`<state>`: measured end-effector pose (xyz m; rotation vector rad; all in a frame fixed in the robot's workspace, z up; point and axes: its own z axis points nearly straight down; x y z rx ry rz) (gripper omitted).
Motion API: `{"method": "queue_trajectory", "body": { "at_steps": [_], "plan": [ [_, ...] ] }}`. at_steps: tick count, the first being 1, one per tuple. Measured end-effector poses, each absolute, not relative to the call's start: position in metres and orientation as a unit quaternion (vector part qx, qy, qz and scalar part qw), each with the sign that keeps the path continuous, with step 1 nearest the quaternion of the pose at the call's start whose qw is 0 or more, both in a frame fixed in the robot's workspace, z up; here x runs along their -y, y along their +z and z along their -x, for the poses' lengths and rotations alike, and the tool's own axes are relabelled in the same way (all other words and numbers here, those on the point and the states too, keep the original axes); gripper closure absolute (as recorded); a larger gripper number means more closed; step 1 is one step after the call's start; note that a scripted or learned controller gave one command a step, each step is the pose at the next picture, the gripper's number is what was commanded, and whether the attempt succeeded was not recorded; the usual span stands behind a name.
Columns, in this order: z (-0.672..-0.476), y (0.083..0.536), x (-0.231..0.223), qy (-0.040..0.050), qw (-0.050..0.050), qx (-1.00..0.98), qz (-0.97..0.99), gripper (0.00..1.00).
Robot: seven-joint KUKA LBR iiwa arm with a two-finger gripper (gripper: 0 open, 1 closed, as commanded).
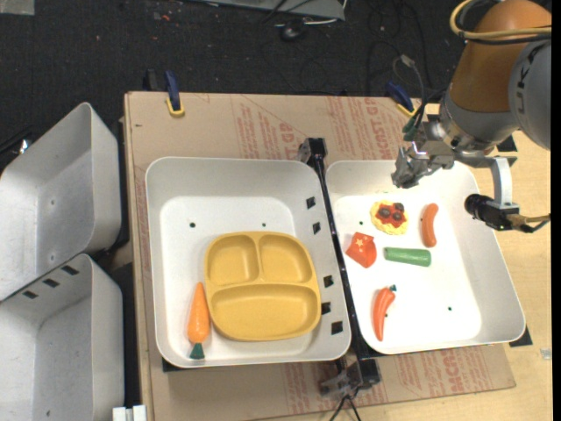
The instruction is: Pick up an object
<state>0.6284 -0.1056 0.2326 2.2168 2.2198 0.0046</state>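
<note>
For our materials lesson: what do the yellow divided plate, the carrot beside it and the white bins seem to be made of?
Yellow divided plate: likely moulded plastic, matte; one even colour, rounded compartment ridges.
Carrot: probably toy plastic or rubber; uniform orange body with a dark green stub, slight sheen.
White bins: apparently thin formed plastic, smooth and slightly glossy, with rounded corners. Metal can't be ruled out.

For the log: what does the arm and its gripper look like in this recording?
The arm is bulky and rounded, grey with a broad orange band above the wrist. A thin pale cable loops over the orange part. The gripper is a small metallic grey assembly, with dark wires near its mount.
</note>
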Motion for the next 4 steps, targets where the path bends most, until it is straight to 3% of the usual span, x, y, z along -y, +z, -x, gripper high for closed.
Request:
{"method": "queue_trajectory", "body": {
  "at_steps": [3,4],
  "plan": [
    [-0.589,0.23,-0.05,-0.0001,-0.001,-0.71,-0.704,1.0],
    [-0.565,0.22,-0.095,-0.0014,-0.002,-0.709,-0.705,1.0]
  ]
}}
